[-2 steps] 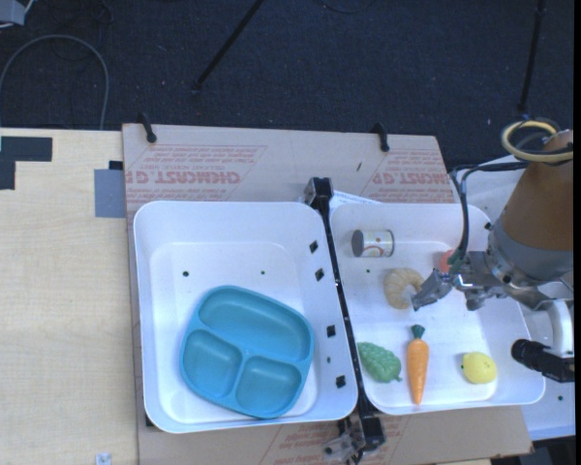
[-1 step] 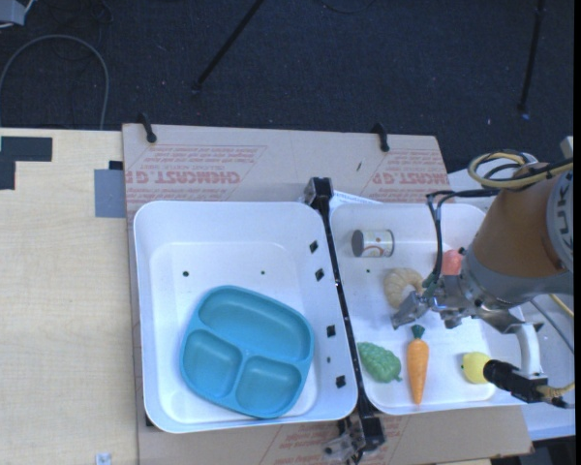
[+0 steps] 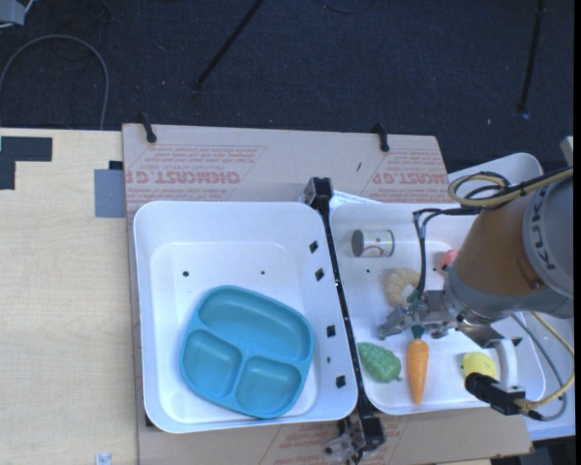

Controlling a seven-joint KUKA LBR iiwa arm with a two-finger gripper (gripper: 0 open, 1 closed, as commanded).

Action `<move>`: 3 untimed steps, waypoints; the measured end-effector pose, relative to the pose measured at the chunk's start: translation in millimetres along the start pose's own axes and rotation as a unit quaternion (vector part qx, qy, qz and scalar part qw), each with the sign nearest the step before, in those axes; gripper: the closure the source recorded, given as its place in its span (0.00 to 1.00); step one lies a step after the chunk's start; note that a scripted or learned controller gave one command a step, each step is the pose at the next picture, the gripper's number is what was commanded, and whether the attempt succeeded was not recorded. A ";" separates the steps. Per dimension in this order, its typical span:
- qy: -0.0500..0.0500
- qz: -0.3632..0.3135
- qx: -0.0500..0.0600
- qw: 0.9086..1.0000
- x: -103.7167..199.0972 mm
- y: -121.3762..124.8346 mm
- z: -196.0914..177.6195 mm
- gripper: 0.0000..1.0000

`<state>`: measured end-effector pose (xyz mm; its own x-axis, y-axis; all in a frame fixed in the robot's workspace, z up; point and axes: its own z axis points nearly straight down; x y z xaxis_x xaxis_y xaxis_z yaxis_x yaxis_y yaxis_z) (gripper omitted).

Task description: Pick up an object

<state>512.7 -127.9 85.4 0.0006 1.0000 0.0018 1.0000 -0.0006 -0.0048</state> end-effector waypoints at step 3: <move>-0.001 -0.001 -0.002 1.000 -11.4 -4.6 -126.8 1.00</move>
<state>508.7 -139.5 212.2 -0.0009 1.0000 0.0004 1.0000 0.0009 -0.0011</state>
